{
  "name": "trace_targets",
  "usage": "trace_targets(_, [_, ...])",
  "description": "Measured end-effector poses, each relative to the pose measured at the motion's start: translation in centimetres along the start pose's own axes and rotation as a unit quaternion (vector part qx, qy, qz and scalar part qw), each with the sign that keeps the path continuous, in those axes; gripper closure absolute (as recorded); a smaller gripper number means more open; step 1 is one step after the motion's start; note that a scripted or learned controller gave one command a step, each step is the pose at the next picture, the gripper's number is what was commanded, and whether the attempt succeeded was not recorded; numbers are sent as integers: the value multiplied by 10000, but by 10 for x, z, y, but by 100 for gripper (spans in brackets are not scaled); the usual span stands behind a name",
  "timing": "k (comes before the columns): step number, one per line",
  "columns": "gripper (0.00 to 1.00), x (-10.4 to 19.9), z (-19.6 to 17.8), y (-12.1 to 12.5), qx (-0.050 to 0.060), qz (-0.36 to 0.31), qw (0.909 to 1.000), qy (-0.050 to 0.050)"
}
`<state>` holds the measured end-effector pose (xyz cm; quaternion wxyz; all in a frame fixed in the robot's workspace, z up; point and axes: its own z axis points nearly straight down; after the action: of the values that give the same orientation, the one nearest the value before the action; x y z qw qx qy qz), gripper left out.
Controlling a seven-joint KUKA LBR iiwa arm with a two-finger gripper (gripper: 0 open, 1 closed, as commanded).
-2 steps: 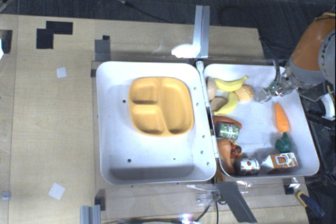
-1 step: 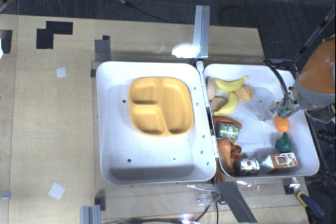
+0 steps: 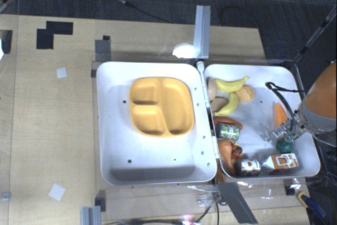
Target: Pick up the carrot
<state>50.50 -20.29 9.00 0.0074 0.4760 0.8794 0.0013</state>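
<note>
A fixed overhead view, tilted, shows a pale wooden tabletop [image 3: 47, 129] carrying two shallow white plastic bins side by side. The left bin [image 3: 113, 113] holds one yellow moulded plate with three compartments [image 3: 160, 105]. The right bin [image 3: 310, 163] holds the clutter. The task's thing, one slim orange carrot [image 3: 279, 113], lies towards the right side of this bin, running top to bottom, with its lower end just at the robot's hand. The grey arm with its orange band [image 3: 322, 97] reaches in from the right edge. The metal hand [image 3: 284, 131] sits low, at the carrot's lower end, above a small dark green object [image 3: 286, 144]; whether it is open or closed cannot be told at this size, and nothing shows clearly gripped. Judging by this, the step in hand looks like the approach to the grasp. The next move likely calls for the hand to settle squarely across the narrow carrot and close without catching the green object beside it. Counted elsewhere in the right bin: two yellow bananas [image 3: 230, 84] near the top left, one tan rounded item [image 3: 245, 94] beside them, one green-labelled tin [image 3: 228, 130], one dark tin lying on its side [image 3: 247, 166], one reddish-brown lump [image 3: 226, 149], and one small orange-and-white carton [image 3: 285, 162] along the bottom.
</note>
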Motion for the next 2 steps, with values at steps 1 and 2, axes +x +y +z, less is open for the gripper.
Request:
trace_targets(1, [100,-2,-12,3,-29,-21,10000,-33])
trace_targets(2, [100,-64,3,98,17,397,9992,31])
